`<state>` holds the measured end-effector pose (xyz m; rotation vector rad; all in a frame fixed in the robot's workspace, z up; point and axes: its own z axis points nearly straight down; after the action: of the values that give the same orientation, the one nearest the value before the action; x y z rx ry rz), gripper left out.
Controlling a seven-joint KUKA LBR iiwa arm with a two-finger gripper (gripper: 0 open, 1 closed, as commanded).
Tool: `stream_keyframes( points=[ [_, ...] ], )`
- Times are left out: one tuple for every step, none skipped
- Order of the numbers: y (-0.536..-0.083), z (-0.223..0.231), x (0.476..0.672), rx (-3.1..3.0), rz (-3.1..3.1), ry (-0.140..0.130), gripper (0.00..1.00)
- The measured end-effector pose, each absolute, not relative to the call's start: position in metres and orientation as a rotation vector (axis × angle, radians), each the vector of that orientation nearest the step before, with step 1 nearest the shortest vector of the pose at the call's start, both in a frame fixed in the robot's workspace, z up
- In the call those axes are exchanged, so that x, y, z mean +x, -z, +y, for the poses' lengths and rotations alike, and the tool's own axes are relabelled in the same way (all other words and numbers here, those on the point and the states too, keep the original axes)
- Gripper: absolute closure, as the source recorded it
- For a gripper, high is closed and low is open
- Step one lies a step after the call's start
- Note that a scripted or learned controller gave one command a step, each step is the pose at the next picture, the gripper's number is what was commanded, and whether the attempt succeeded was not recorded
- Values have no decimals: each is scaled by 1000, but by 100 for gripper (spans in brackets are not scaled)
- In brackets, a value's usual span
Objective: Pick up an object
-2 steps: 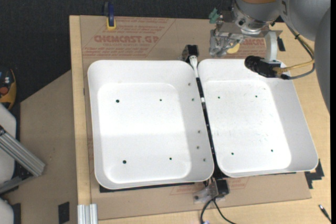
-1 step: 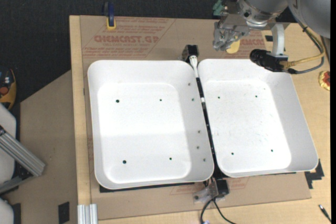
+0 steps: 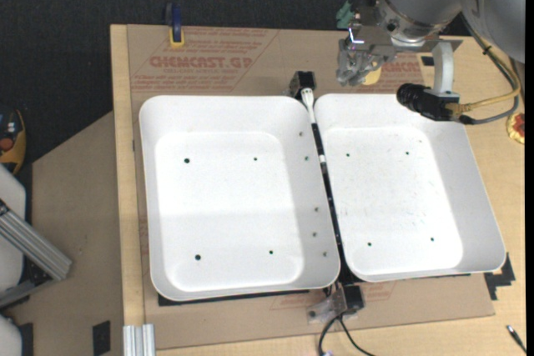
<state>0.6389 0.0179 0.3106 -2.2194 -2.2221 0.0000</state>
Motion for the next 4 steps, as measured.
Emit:
stream_keyframes(
  points=[
    [-257, 55, 659, -2216, -2222, -4, 100],
    [-294, 37, 650, -2226, -2222, 5, 100],
    [-364, -44, 667, -2236, -2222, 7, 100],
    [-277, 5, 666, -2212, -2220, -7, 100]
  ],
)
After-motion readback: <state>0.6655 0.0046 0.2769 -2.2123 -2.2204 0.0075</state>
